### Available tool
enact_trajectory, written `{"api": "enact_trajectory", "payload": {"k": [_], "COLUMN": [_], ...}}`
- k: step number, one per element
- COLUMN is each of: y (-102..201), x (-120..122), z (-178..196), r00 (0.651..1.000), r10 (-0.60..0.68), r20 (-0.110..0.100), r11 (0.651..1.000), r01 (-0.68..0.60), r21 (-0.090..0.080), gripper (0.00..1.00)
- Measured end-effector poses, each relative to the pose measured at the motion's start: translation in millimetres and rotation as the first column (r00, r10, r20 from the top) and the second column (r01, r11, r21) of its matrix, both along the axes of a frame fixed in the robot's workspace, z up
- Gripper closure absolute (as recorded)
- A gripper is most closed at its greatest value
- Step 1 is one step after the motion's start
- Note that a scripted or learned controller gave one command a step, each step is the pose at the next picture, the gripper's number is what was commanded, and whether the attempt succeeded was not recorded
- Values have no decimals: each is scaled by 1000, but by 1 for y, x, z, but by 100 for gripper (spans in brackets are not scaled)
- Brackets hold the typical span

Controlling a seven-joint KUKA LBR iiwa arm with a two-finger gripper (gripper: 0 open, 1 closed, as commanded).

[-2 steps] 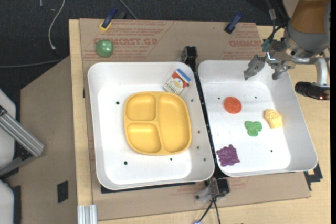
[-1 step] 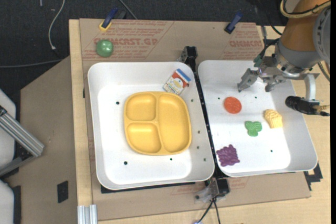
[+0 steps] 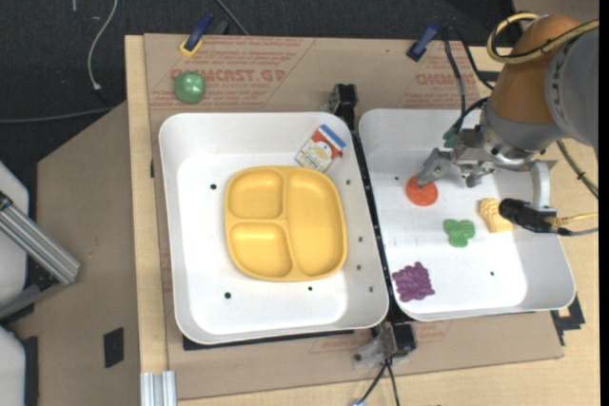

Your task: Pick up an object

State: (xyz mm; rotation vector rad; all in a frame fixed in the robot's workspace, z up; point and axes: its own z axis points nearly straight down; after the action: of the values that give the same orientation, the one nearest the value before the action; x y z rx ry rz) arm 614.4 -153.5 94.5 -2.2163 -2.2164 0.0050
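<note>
Orange-red, a small round toy [image 3: 422, 193] lies in the right bin [image 3: 533, 290], touching the tip of the lowered jaws [image 3: 440, 168]. Their spread cannot be told, nor any hold. Judged mid-grasp; next, close squarely and lift.

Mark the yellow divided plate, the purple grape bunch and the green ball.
yellow divided plate [image 3: 285, 223], camera view, on the ridge where its three compartments meet.
purple grape bunch [image 3: 413, 281], camera view, middle of the cluster, right bin.
green ball [image 3: 189, 87], camera view, centre of the ball, on the cardboard outside the bins.
</note>
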Motion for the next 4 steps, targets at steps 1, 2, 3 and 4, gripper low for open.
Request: {"api": "enact_trajectory", "payload": {"k": [1, 2, 3, 4], "y": [0, 7, 8, 51], "x": [2, 5, 6, -8], "z": [15, 77, 120, 128], "r00": [1000, 1000, 1000, 1000], "r10": [0, 2, 1, 4], "r20": [8, 14, 14, 5], "r11": [1000, 1000, 1000, 1000], "r01": [0, -2, -1, -4], "r21": [-1, -4, -4, 0], "gripper": [100, 100, 100, 100]}}
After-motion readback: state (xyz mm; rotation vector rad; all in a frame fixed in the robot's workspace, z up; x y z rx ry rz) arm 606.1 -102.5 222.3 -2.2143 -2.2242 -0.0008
